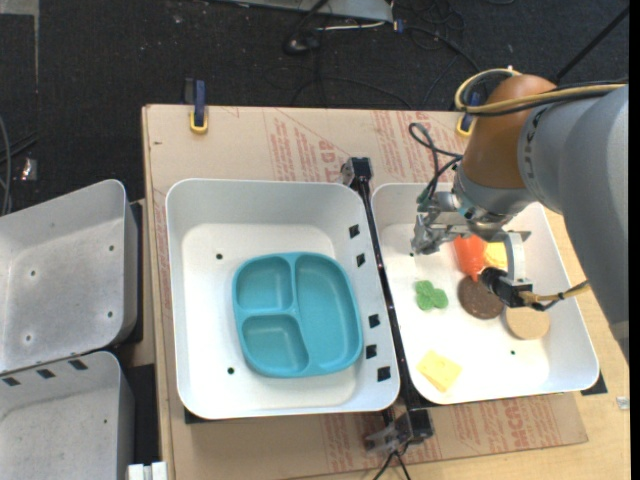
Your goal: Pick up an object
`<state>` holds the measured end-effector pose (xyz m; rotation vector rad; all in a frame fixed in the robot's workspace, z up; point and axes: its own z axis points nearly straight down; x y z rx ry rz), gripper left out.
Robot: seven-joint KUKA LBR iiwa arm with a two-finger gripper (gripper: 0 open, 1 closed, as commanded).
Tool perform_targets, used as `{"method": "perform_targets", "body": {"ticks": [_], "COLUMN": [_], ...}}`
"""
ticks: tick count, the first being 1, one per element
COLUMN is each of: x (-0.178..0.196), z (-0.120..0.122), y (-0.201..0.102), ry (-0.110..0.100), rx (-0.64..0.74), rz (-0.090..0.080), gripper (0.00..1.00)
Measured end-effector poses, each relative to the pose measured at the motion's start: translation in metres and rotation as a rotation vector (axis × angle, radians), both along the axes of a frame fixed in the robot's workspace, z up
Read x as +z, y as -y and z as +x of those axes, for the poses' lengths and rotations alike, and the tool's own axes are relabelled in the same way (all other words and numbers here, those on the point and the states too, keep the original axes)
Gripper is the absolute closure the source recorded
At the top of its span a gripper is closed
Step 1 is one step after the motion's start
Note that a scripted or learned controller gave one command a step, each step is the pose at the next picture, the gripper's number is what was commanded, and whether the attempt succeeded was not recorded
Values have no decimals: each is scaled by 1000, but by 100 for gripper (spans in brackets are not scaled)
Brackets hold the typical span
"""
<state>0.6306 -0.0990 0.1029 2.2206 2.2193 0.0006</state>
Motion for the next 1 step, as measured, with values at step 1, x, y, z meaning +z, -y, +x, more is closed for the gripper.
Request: {"method": "perform_targets", "body": {"ticks": [1], "x": [45], "z": [-4], "y": [-5], "ry": [2], "rx": [2], "rz": [1], "gripper": [100]}}
